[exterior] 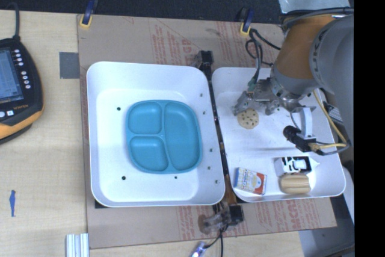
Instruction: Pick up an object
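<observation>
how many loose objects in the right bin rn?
3: a round cookie just under the gripper, a small packet and a tan block along the near edge. The arm may hide more.

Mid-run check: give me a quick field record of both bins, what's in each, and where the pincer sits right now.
left bin: holds a blue divided plate, lying flat near its middle
right bin: holds the loose items and the arm's working end
cookie: round, tan, upper left part of right bin
pincer: low over the bin, right at the cookie's upper edge; grip state not readable
small carton: near front edge of right bin
wooden block: front right corner, just below a black-and-white item
grasp: nothing seen held
</observation>
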`<state>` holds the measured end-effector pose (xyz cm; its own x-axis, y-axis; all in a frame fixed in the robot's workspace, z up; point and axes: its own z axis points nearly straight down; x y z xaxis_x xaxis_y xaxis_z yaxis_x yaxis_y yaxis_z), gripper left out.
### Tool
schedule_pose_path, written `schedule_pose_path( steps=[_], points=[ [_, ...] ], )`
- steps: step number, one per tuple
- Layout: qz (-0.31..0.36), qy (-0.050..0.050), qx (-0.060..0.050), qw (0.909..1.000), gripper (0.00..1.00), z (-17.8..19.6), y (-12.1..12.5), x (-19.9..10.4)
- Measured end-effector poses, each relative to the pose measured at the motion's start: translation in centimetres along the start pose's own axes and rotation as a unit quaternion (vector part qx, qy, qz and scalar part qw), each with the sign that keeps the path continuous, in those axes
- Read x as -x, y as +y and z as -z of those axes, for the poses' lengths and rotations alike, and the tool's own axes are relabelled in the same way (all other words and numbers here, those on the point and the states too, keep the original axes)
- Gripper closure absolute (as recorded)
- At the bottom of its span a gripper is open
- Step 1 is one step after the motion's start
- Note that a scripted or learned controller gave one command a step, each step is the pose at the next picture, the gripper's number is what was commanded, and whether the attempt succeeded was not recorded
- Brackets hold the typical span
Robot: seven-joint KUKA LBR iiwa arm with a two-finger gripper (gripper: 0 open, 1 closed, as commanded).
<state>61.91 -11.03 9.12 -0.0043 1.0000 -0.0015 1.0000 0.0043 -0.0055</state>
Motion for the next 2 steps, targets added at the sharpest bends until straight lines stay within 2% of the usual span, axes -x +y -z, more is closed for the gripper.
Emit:
schedule_pose_path(
  steps=[1,2],
  points=[
    [0.001,-0.001,0.002,1.0,1.0,1.28,0.16,0.17],
    [0.001,-0.001,0.002,1.0,0.0,1.27,0.15,0.17]
  ],
)
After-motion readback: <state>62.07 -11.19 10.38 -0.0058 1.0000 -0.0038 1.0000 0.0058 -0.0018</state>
